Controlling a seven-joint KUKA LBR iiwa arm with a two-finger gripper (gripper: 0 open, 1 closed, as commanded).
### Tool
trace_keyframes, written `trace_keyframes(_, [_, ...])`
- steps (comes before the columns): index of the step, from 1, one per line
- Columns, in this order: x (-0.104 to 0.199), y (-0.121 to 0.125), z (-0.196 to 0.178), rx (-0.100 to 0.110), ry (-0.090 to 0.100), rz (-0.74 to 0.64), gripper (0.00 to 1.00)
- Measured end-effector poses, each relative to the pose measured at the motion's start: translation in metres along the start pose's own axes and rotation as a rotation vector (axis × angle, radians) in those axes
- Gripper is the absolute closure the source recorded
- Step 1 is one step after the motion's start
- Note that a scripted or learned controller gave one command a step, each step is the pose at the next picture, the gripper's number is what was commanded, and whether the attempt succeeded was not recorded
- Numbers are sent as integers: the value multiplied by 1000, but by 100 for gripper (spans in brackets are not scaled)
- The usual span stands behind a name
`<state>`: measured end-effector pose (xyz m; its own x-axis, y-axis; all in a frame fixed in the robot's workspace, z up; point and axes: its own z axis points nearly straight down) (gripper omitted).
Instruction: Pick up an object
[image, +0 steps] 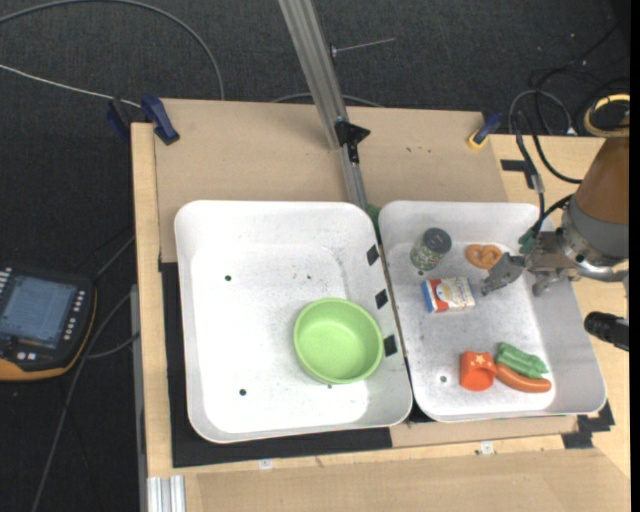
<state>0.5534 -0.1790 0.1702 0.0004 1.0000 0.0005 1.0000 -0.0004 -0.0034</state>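
Objects: none is lifted yet; every one lies on a bin floor, and the task names no particular one.
Landmark: the carton (447, 294), white with a red and blue print, lying near the middle of the right bin (565, 345).
Can: a small grey can (431, 249) just up and left of the carton, near that bin's far left corner.
Orange piece: a small orange item (485, 256) up and right of the carton, close to the far wall; its kind is too small to tell.
Toy pile: a red piece (477, 370) below and right of the carton, touching a green one (521, 360) and an orange one (524, 380) farther right.
Bowl: a green bowl (337, 341) well left of the carton, in the left bin (215, 300), upright.
Pincer: the pincer (520, 272) hangs right of the carton, just below the orange piece; its two fingers look spread, with only white bin floor between them.
Done: the arm (603, 205) has reached over the right bin, judging by its pose.
Left: choosing a target, descent, closing, and the lift; to my eye, the whole grasp.
Likely target: the orange piece or the carton, both near the fingers, though that is a guess.
Counter: the tan counter (250, 150) carries both bins.
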Motion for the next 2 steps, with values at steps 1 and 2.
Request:
trace_keyframes(1, [-4, -8, 46, 0, 0, 0, 0])
trace_keyframes(2, [-4, -8, 76, -1, 0, -1, 0])
